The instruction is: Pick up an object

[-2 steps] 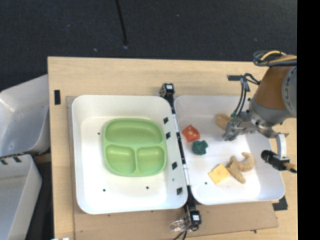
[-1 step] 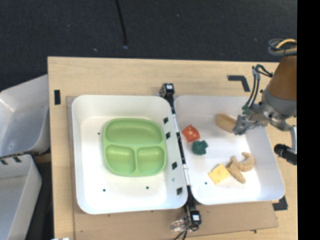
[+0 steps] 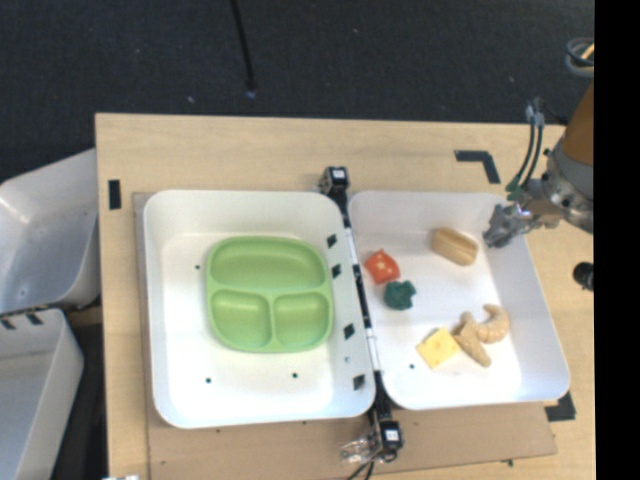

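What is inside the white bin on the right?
The right bin holds a bread roll, a red piece, a green piece, a yellow cheese wedge and a croissant. Whatever lies beneath them is covered.

Legible text, labels, brands, numbers, signs: none. Black angle marks (image 3: 479, 163) near the bench's (image 3: 250, 148) far right corner and small black tabs along the bins' shared edge carry no readable characters.
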`<act>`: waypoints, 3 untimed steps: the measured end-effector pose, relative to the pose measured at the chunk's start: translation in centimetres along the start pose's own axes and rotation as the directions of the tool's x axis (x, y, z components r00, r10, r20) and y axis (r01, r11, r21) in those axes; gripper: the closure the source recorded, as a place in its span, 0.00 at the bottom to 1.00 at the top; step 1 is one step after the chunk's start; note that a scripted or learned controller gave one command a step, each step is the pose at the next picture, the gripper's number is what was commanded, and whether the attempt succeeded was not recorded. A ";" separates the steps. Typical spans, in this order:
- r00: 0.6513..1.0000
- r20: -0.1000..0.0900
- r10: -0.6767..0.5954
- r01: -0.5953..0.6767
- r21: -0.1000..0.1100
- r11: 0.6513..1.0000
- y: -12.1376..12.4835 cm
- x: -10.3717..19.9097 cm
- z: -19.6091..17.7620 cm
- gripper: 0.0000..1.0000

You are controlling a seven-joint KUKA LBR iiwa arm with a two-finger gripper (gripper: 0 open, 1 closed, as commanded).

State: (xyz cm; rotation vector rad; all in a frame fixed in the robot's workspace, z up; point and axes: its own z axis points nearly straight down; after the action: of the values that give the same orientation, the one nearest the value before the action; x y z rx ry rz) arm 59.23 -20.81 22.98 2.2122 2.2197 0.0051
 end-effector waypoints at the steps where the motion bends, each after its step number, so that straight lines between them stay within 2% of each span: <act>1: 1.000 -0.001 -0.001 0.001 0.003 1.000 0.0 -0.3 -4.3 1.00; 3: 1.000 -0.003 -0.003 0.003 0.007 1.000 2.3 9.9 -4.3 1.00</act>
State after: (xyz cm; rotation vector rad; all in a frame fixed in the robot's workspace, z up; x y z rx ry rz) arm 61.44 -10.87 27.24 2.2136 2.2286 0.0008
